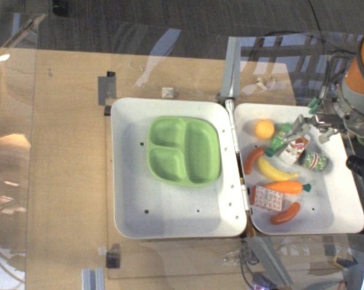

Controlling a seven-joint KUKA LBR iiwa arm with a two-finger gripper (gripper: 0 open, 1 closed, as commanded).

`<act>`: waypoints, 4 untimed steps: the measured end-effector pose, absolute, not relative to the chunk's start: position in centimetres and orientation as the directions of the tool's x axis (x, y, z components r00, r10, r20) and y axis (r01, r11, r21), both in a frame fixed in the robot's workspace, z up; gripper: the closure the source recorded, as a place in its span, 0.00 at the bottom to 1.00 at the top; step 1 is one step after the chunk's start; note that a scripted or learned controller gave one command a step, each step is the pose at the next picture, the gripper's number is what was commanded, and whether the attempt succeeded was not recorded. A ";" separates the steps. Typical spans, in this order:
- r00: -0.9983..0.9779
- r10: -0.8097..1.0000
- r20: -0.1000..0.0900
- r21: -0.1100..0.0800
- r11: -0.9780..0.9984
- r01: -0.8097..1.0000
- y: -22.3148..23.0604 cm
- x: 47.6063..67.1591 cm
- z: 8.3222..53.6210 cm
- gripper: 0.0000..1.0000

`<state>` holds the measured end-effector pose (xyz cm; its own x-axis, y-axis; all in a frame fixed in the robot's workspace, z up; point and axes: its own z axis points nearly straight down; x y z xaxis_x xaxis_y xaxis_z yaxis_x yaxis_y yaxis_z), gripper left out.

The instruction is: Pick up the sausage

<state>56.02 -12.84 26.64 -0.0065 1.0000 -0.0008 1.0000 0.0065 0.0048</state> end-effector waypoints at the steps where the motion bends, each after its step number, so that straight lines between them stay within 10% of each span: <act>1: -0.057 0.998 0.000 0.002 0.057 0.998 -9.3 58.6 15.6 0.00; 2: 0.018 1.000 0.000 0.009 -0.018 1.000 -9.3 59.3 9.7 0.00; 3: -0.078 0.997 0.016 -0.052 0.078 0.996 -11.2 66.0 8.8 0.00; 4: -0.082 0.997 0.015 -0.064 0.083 0.994 -11.3 65.8 9.7 1.00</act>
